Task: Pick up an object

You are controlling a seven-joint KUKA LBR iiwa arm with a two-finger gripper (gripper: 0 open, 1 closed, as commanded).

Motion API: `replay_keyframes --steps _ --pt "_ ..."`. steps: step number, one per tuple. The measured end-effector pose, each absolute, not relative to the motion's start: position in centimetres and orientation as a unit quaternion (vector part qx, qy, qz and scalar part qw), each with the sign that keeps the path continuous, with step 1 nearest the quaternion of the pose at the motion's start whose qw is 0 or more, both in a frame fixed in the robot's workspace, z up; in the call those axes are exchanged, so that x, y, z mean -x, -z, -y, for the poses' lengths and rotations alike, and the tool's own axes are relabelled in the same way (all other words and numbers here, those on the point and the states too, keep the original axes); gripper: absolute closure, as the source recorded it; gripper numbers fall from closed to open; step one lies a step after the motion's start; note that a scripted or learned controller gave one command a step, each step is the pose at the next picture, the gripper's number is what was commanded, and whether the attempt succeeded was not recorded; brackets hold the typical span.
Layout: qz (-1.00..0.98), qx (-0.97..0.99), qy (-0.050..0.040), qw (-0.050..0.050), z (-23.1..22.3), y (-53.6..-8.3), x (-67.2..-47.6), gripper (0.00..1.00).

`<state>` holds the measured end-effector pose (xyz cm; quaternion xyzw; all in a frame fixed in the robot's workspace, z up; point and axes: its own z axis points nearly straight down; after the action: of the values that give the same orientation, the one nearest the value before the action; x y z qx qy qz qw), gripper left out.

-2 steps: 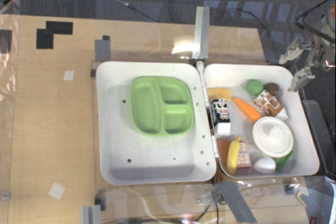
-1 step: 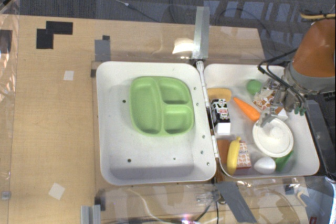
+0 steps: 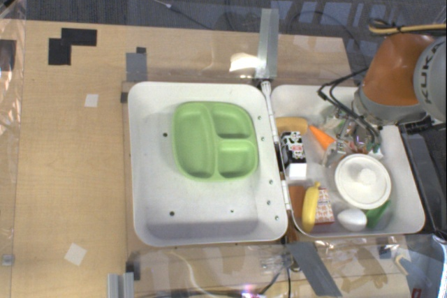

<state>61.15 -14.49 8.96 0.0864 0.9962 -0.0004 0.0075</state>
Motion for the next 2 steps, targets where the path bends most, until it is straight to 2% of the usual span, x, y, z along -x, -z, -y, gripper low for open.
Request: replay_keyframes --steps 1,2 --pt "-0.998 -0.068 0.004 0.009 8.8 -8.9 -63.7 0.0" --pt "-0.996 -0.089 0.0011 0.005 15.8 -9.0 -55.4 0.0"
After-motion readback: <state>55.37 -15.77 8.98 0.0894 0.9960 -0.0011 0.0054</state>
